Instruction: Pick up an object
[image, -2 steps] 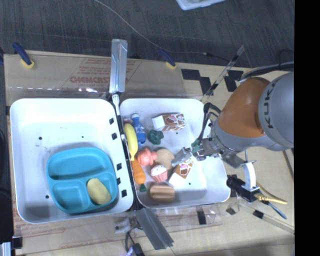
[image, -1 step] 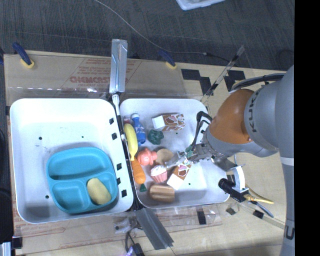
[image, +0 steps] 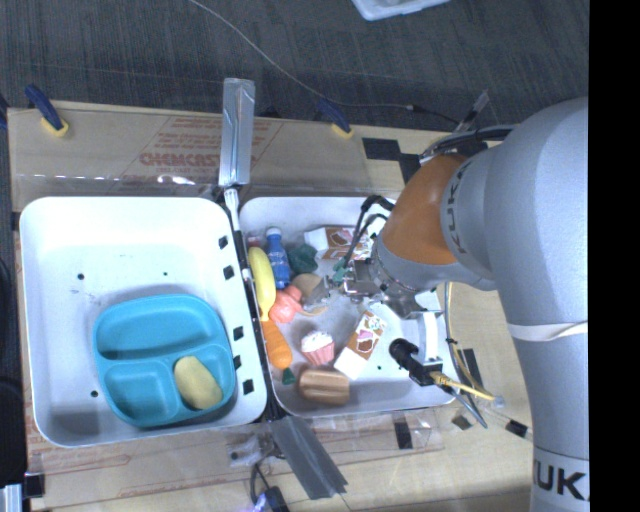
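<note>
light: even, bright | shadows: soft | focus: perhaps slightly blurred

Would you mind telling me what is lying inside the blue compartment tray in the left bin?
A yellowish potato-like object sits in the blue tray's lower right compartment. Nothing covers the tray's other compartments, which look bare.

We logged the gripper (image: 345, 280) low over the right bin (image: 420, 395), beside a banana (image: 261, 277), carrot (image: 277, 343) and cupcake (image: 318, 347).
</note>
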